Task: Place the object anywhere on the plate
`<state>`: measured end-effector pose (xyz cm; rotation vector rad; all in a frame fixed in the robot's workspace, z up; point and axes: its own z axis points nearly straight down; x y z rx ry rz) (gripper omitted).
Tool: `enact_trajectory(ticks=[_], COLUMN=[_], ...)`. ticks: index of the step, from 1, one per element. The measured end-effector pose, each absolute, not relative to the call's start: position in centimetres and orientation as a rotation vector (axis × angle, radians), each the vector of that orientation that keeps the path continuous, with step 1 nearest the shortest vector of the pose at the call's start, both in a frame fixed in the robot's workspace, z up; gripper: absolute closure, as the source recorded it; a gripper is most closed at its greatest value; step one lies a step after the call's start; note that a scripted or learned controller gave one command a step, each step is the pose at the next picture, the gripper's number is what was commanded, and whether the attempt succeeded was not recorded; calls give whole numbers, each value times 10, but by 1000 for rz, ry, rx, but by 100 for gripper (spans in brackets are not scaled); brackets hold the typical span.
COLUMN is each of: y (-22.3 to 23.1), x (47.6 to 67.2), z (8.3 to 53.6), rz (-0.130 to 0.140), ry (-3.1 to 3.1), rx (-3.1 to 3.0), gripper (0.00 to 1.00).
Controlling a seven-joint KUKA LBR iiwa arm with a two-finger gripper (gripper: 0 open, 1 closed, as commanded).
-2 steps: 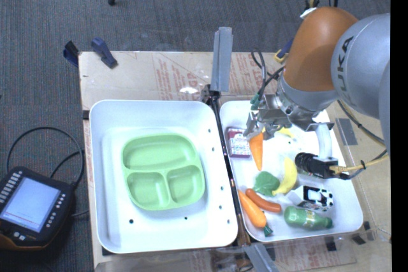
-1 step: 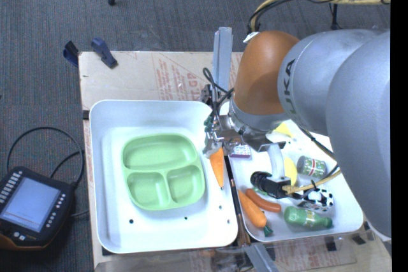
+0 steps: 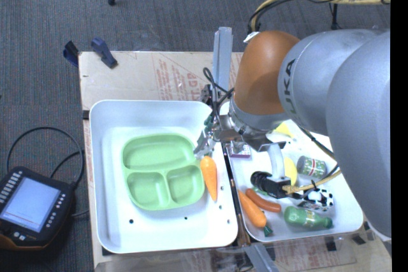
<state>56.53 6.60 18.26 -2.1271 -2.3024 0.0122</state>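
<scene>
Carrot (image 3: 209, 178) hangs at plate (image 3: 148, 155) right rim, under gripper (image 3: 207, 148); finger state unclear to you. Risk: release here, carrot rolls off onto bin (image 3: 102, 137) floor.

the arm (image 3: 331, 92) hides much of the right bin (image 3: 347, 213) and runs off the right edge. the tool (image 3: 207, 140) is mostly covered, its fingers' state unclear. the pendant (image 3: 29, 207) is cropped at left.
</scene>
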Motion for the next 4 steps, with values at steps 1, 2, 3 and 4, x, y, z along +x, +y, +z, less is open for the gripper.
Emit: enact_trajectory(ticks=[1, 2, 3, 4], y=[198, 194, 177, 191], x=[473, 475, 476, 474], z=[131, 135, 159, 146], rz=[17, 29, 15, 15], ry=[-2529, -2513, -2393, -2611], rx=[-1852, -1866, -2028, -1735], gripper=[0, 100, 100, 100])
